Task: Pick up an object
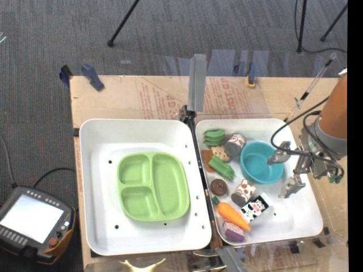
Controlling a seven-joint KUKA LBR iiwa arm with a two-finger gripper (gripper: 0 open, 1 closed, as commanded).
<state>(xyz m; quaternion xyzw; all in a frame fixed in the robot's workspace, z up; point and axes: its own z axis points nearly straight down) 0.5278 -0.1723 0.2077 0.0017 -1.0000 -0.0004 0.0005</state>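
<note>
Nearest the camera, a purple toy [233, 232] and a toy carrot [233, 216] lie at the right bin's [303, 217] front. Beside the teal bowl [261, 162], the gripper [287, 174] hangs released, grasping nothing. Descending here risks hitting the bowl's rim.

Toy clutter [233, 181] crowding right bin [303, 222]

My arm [334, 118] runs off the right edge above its orange band. I can't tell how the tool [286, 174] fingers stand. The handheld screen unit [34, 222] is cut by the left edge.
</note>
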